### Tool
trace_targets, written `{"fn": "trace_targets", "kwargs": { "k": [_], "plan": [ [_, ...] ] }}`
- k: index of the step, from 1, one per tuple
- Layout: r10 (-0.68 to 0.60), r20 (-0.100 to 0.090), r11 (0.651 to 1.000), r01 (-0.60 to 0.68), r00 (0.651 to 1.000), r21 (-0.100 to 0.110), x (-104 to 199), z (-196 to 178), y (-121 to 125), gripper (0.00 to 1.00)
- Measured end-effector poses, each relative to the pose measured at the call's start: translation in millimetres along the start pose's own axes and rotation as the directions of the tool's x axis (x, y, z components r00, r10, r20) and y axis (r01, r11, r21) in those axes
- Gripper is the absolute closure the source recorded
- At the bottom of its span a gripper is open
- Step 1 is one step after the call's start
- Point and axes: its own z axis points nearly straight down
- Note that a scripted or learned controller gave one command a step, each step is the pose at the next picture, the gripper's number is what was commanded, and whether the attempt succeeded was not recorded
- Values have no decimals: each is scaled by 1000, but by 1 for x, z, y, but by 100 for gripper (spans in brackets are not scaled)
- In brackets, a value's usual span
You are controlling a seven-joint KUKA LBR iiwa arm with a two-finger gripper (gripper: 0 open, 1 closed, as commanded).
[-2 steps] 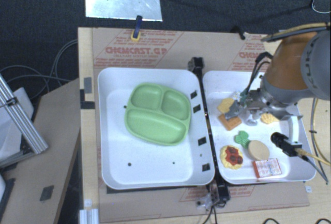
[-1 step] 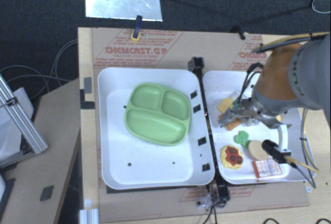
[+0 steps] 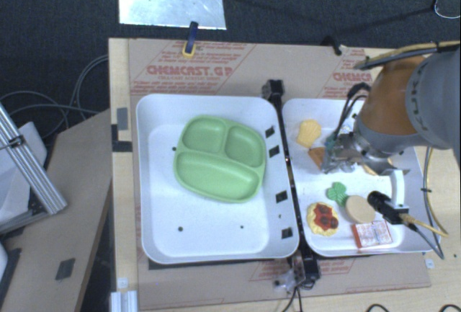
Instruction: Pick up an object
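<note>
A brown wedge is lying in the right bin, near its left wall and about midway along it. The hand is hanging low over this bin just to the right of the wedge, close enough that it looks to be touching it or nearly so. Whether the hand is wide or narrow cannot be told from this angle, and nothing is visibly sitting in its grasp.

Just above the wedge a yellow lumpy piece is resting, apart from the hand. Below the hand a small green piece is lying, and beside it, to the right, a pale round piece. A yellow disc with red spots is sitting near the bin's lower left corner, just below the green piece. A red and white packet is lying along the lower wall, right of the disc.

The grey arm, with its orange band, is reaching in from the right over the upper part of this bin.

The left bin is holding a green divided plate, which is lying flat near its middle. Both bins are sitting side by side on a printed cardboard sheet that is covering the table.
</note>
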Motion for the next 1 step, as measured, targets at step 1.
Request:
{"fn": "trace_targets", "kwargs": {
  "k": [1],
  "plan": [
    [2, 1, 1000, -2, 1000, -3, -8, -46, 2, 100]
  ]
}}
